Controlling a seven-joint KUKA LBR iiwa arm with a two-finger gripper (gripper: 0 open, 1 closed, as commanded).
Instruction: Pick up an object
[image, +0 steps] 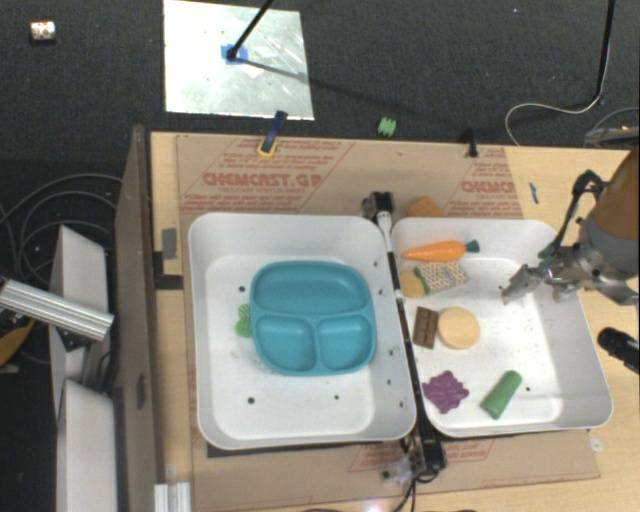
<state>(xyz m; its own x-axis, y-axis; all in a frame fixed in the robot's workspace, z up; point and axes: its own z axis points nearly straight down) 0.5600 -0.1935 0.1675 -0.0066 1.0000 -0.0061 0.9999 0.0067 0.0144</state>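
Green cylinder (501, 393) lies plain; gripper (522, 283) fingers blurred.

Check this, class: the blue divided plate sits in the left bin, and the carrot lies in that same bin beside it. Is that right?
One detail is wrong. The blue divided plate does sit in the left bin, but the camera view shows the carrot lying in the right bin, near its top edge.

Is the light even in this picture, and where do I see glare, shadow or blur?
In the camera view the light is fairly even and soft; the shiny sheet on the dark floor shows bright glare; the white bins look nearly overexposed, with faint shadows under the blue tray; the tool at the right looks slightly blurred, while the carrot stays sharp.
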